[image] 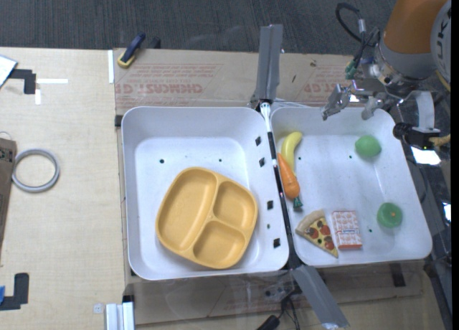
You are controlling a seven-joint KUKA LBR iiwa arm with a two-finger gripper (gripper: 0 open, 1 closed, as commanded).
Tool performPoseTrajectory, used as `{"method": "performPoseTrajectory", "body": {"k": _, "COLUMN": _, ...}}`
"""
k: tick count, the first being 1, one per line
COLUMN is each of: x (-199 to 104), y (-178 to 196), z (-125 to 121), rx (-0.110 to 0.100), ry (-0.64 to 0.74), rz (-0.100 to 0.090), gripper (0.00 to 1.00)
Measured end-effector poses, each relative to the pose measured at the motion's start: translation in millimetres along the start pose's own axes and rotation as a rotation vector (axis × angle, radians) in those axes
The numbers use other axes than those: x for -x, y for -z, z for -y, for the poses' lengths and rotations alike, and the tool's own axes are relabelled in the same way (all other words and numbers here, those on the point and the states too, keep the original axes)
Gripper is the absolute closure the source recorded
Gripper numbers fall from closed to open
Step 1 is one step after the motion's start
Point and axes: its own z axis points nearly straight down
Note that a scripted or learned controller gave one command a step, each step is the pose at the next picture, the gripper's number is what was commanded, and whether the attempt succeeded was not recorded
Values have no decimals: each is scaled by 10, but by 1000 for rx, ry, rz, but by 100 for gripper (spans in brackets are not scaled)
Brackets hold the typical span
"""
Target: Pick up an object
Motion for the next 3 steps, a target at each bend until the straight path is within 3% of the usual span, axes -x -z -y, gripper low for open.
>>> {"method": "performPoseTrajectory", "body": {"k": 1, "x": 595, "y": -526, "z": 281, "rx": 1, "ry": 51, "rz": 0, "gripper": 0}}
{"method": "performPoseTrajectory", "body": {"k": 2, "x": 950, "y": -1424, "z": -100, "rx": -1, "ry": -193, "rz": -13, "gripper": 0}}
{"method": "performPoseTrajectory", "body": {"k": 3, "x": 1016, "y": -1333, "z": -91, "rx": 1, "ry": -195, "rz": -2, "gripper": 100}}
